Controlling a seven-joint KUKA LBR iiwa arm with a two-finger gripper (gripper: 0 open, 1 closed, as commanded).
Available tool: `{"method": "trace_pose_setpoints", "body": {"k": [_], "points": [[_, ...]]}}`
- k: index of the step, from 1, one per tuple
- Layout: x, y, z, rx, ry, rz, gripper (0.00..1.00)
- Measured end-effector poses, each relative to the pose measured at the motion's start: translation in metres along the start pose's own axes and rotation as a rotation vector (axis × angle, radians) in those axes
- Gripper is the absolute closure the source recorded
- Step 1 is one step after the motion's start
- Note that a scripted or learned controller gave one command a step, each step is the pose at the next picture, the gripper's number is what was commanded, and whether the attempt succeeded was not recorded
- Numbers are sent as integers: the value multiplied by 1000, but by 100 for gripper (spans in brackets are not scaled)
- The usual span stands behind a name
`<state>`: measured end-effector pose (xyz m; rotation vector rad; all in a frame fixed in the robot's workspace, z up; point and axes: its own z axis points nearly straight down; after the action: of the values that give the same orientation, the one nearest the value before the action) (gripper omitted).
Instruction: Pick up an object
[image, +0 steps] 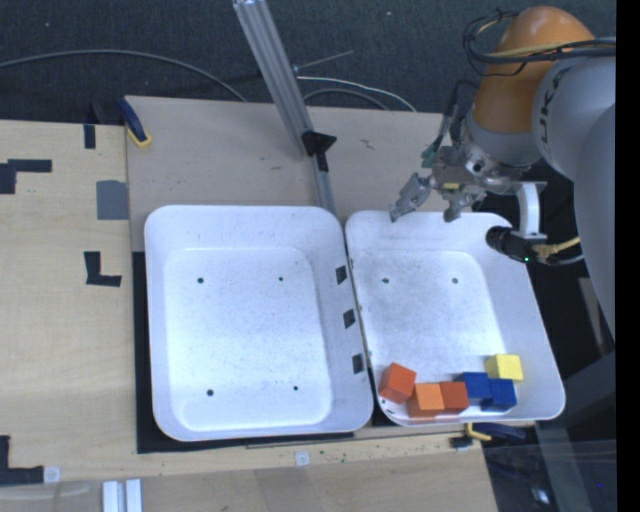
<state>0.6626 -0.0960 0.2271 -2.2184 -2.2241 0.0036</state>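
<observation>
The gripper hung with its two fingers spread and nothing between them, over the far rim of the right bin. Behind it rose the grey arm with its orange band. The blocks lay well apart from it, crowded along the bin's near edge: an orange-red cube, an orange block, a blue block and a yellow cube. The left bin sat alongside.

- Counter before me: pale wood, marked with dark tape.
- On it: two white bins, left bin and right bin, touching side by side.
</observation>
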Motion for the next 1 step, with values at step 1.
{"method": "trace_pose_setpoints", "body": {"k": [1], "points": [[-50,-36,47,6,-1,7,0]]}}
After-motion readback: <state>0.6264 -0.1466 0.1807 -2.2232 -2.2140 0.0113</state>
